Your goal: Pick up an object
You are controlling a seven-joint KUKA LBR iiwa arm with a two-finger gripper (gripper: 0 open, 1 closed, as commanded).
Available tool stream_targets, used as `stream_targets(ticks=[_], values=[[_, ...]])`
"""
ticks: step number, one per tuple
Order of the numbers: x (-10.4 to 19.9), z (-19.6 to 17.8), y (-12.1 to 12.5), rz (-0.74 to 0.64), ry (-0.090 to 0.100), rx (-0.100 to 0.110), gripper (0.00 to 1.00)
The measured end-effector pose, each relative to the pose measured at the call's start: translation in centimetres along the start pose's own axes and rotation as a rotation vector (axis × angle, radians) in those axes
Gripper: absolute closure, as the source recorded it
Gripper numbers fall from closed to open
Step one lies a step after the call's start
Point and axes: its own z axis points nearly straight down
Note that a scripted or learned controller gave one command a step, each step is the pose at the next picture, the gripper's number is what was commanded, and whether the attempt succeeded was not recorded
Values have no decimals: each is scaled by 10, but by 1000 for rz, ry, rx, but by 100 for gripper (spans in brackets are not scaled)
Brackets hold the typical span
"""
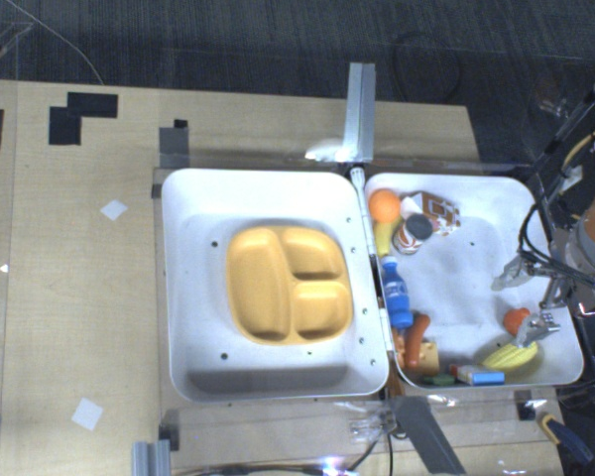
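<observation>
- The bench [69,296] is seen from above, bearing two white bins side by side.
- The left bin [193,266] is taken up by a yellow tray [286,283] with three compartments, laid at its middle.
- The right bin [476,266], used here as the landmark, is touched along its left wall by the left bin.
- The arm [590,226] is seen over the right bin's right edge.
- The gripper [535,300] is held above the bin's right side; whether it is released or clenched cannot be told.
- A banana [511,356] is laid in the bin's near right corner, just below the gripper.
- A blue bottle [395,300] is laid along the bin's left wall.
- An orange ball [384,205] is set in the bin's far left corner.
- A small red thing [516,319] is placed just above the banana, beside the gripper.
</observation>
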Motion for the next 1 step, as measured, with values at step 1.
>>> stream_targets(ticks=[1], values=[[-40,68,-4,284,-14,4,0]])
